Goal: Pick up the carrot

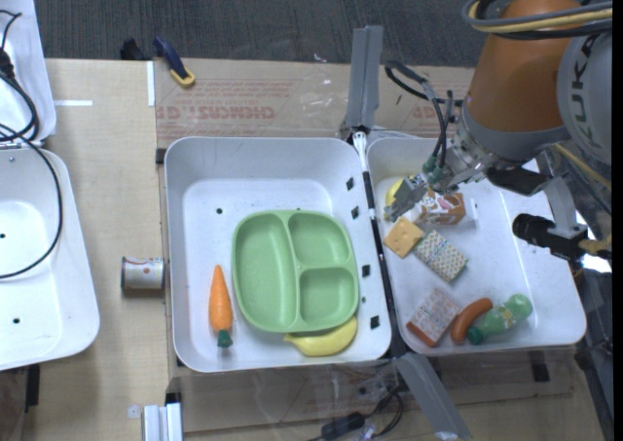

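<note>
The carrot point(220, 304) lies in the left bin point(185, 235), at about eight o'clock in that bin, pressed close to its left wall. It runs nearly upright in the view, orange tip toward twelve o'clock and small green stub toward six. Just beside it, at its three o'clock, sits a green divided plate point(295, 269) with three compartments, and a yellow banana point(322, 340) curls along the plate's six o'clock edge.

The gripper point(425, 188) hangs over the right bin point(545, 283), near that bin's upper left corner, at about ten o'clock within it. The carrot is well apart from it, off toward the gripper's eight o'clock, with the plate and the wall shared by the two bins between them. Whether the gripper is open or closed cannot be told, as cables and the wrist crowd that spot.

Under and around the gripper lie a yellow wedge point(402, 236), a patterned packet point(441, 255) and an orange-and-white box point(447, 207). Toward five o'clock in the right bin rest a red sausage point(470, 319), a green bottle point(500, 319) and a pink wafer point(432, 313).
</note>
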Motion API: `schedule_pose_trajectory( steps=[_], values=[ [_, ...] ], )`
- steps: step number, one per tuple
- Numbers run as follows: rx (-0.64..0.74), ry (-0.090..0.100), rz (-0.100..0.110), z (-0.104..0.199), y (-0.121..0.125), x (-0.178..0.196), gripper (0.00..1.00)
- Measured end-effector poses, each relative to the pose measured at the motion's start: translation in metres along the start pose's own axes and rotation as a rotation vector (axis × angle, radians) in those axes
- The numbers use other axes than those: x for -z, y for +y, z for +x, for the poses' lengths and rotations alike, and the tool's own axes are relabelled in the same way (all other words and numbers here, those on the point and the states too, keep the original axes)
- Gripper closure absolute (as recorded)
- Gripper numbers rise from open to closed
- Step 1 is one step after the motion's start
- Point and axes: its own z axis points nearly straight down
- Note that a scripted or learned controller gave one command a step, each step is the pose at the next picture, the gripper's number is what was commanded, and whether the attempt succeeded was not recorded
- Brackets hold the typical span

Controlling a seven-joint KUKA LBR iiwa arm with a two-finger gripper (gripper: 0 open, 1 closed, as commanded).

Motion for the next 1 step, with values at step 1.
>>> schedule_pose_trajectory(
  steps=[1],
  values=[
    [0.255,-0.001,0.0,0.0679,0.0115,0.0612,0.0]
  ],
)
